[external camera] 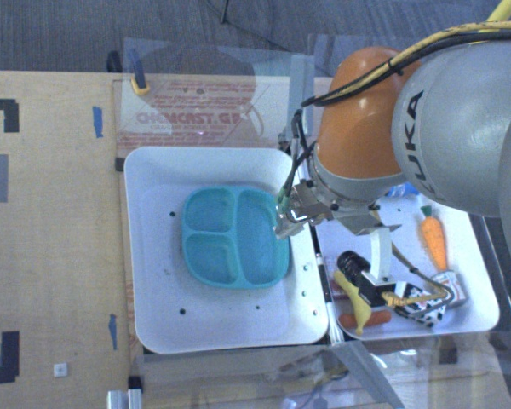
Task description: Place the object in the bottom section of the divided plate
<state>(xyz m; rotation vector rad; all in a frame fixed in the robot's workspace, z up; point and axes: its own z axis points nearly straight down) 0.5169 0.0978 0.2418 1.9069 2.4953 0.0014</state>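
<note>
Left of centre, the left bin (153,313) holds the divided plate (230,237). It is teal, a rounded square lying flat, with two small sections on its left and one long section on its right that runs far to near. Bare white floor lies open to its left and near side. My gripper (288,220) hangs over the plate's right rim, close to the bin's right wall; I cannot tell how far open it is or whether it holds anything. Further right, a carrot (433,239) lies in the right bin (481,305).
</note>
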